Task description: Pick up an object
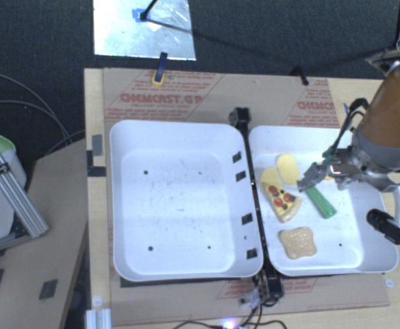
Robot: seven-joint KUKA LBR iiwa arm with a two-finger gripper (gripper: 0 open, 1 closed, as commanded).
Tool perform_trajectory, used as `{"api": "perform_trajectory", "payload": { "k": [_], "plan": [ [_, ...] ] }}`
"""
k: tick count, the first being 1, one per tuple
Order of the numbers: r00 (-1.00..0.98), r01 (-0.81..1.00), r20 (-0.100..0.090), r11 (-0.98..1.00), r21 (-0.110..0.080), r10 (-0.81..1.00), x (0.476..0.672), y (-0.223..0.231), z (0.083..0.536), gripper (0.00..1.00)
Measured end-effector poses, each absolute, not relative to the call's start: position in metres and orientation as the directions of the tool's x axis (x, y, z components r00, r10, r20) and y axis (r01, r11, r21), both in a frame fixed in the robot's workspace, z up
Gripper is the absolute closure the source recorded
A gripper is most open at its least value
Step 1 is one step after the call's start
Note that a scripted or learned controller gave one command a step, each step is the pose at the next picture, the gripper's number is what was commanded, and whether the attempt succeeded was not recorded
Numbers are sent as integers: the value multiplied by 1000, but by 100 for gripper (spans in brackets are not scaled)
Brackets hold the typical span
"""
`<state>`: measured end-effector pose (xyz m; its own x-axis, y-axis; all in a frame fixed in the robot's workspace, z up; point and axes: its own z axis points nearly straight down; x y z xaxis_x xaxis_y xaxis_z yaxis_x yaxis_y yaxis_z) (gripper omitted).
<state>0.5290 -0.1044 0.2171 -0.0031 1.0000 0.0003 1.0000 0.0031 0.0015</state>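
The tool (pixel 312 177) hovers over the green stick (pixel 320 202) in the right bin (pixel 375 256).

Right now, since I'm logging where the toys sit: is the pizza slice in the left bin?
No. The pizza slice lies in the right bin, beside the green piece and the toast.

The tool (pixel 311 177) hangs over the right bin (pixel 371 258), just beside the green stick (pixel 321 202) and pizza slice (pixel 280 195).

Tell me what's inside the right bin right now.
The right bin holds a pizza slice, a yellow piece, a toast slice and a green stick. The gripper covers the stick's upper end.
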Motion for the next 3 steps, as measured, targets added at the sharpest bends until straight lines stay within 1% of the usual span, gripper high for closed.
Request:
{"api": "perform_trajectory", "payload": {
  "k": [1, 2, 3],
  "plan": [
    [-1, 1000, -5, 1, 9, 1000, 545, -143, 97, 0],
    [-8, 1000, 3, 8, 1, 1000, 485, -71, 188, 0],
    [-12, 1000, 2, 12, 10, 1000, 522, -11, 252, 0]
  ]
}}
